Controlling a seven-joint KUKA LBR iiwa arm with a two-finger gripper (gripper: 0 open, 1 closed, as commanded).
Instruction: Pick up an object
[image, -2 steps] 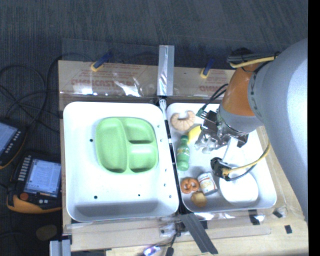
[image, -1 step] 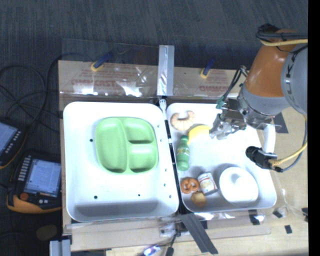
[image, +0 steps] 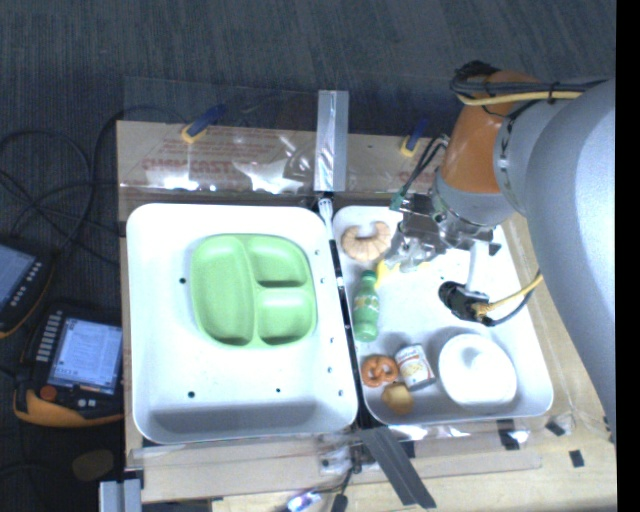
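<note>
**Camera view: arm low over the far end of the right bin**

Camera view, looking down at a slant, shows two shallow white bins side by side. The left white bin (image: 160, 400) holds a pale green plastic tray with three compartments (image: 253, 288), lying flat near its middle.

The right white bin (image: 530, 385) carries the loose objects. At its far left corner lies a tan ring-shaped doughnut (image: 366, 240). Just in front of it, along the bin's left wall, lies a small green bottle with a yellow cap (image: 366, 305). At the near end sit a brown pretzel-like piece (image: 378, 370), a small tan rounded piece (image: 398, 398) in front of it, a little white can with a red label (image: 414, 366) beside them, and a white round bowl (image: 477, 368) to the right.

The grey arm with its orange band (image: 470, 150) reaches in from the right. The gripper (image: 415, 245) hangs low just right of the doughnut. Whether it is spread or closed cannot be told, and nothing can be seen held in it.
</note>
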